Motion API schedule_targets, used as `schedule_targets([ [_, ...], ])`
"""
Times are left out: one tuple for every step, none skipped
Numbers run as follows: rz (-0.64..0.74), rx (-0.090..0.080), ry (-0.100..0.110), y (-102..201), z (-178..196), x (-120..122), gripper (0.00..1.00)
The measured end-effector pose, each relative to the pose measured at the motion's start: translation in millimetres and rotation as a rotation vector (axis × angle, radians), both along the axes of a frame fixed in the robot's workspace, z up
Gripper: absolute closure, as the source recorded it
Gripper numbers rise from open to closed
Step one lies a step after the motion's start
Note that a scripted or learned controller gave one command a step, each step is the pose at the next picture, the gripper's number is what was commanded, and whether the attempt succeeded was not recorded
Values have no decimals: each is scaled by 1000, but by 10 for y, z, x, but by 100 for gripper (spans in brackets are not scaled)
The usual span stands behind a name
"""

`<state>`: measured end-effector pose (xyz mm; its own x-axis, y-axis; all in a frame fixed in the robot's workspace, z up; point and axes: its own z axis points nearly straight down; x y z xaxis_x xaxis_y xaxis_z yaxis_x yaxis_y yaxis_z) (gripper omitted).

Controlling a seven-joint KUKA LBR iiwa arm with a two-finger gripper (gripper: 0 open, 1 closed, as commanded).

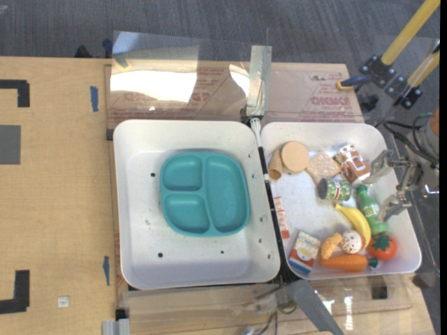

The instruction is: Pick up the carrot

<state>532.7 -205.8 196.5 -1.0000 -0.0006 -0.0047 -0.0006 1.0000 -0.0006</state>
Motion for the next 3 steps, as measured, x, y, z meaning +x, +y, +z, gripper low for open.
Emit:
schedule_targets([
  [75, 3, 6, 401, -559, -377, 0],
  [125, 3, 4, 846, -880, -459, 0],
  [29, -1, -3, 956, -1059, -462, 0],
])
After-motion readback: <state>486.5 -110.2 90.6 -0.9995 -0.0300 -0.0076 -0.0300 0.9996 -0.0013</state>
